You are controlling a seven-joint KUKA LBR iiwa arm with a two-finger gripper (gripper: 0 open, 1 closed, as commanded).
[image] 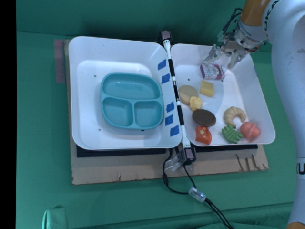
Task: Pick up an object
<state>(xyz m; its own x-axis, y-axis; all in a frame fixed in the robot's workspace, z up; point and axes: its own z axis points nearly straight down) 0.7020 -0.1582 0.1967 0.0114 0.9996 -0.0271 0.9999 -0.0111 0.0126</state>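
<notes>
camera view, claw [223, 59] spread above pink carton [212, 71], carton lying crosswise

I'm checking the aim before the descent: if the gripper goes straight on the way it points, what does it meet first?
Most likely the small pink carton, which lies just below the open gripper in the right bin. Depth is hard to judge from this slant, so it might touch bin floor beside the carton instead.
</notes>
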